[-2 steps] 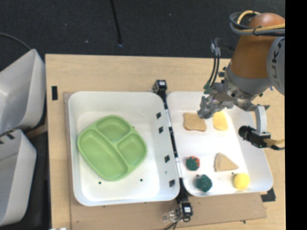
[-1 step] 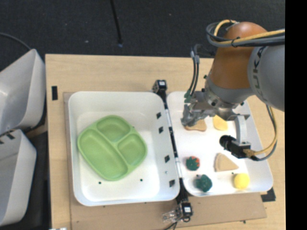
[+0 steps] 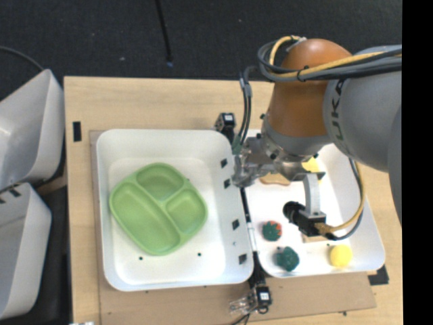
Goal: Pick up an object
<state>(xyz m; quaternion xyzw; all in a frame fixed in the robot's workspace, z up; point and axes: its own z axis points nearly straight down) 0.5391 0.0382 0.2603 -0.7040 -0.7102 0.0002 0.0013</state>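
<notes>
Arm (image 3: 304, 93) reaching in from the right, wrist low over the upper part of the right bin (image 3: 369, 249). Gripper (image 3: 270, 175) buried under the wrist housing near the divider between bins; cannot tell what state it is in.

Candidates in the right bin: tan object (image 3: 274, 179) just under the wrist, mostly hidden; small yellow bit (image 3: 310, 164) peeking out beside it; dark green piece with red spot (image 3: 272, 231) near the divider; green lumpy object (image 3: 287, 258) just below that; yellow ball (image 3: 340, 254) toward the near right corner. Left bin (image 3: 108, 263) with green divided plate (image 3: 157, 208), well apart from the action.

Risks:
- So close to the bin wall, likely clipping the rim or pinning the tan object against it instead of straddling it.
- Flat-looking tan piece: probable slip-out or closing on nothing.
- Black cable-mounted fitting (image 3: 301, 217) hanging near the green pieces, possible snag or nudge on lift.
- Ball prone to rolling if bumped.
</notes>
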